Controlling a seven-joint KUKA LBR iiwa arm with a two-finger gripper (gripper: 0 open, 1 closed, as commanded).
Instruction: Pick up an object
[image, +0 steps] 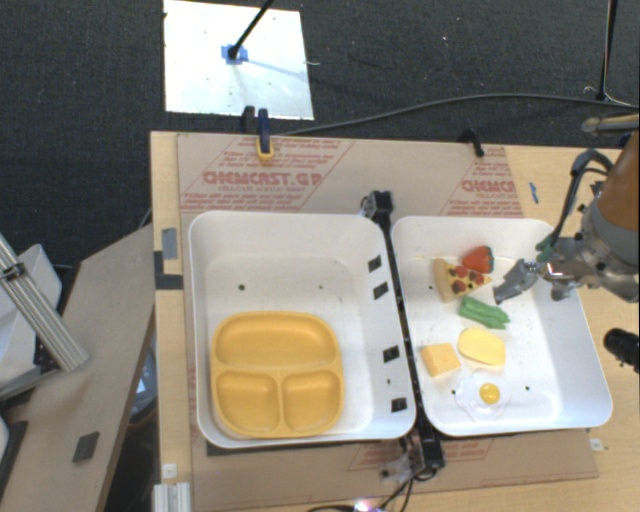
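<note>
The right white bin (575, 345) holds several toy foods. A pizza slice (453, 279) lies at its upper left with a red piece (479, 257) just behind it. Below them is a green pod (484, 313), then a pale yellow slice (482, 347), an orange-yellow cheese block (440, 359) and a fried egg (488, 394). My gripper (535, 288) hangs over the bin's upper right part, just right of the pizza and the pod. It is open, with nothing between its fingers (510, 283).
The left white bin (290, 245) holds a yellow three-compartment tray (280, 375). A black divider with clips (392, 330) separates the bins. A cable runs across the board behind them, and a blue-and-yellow clamp (263, 135) sits at the back edge.
</note>
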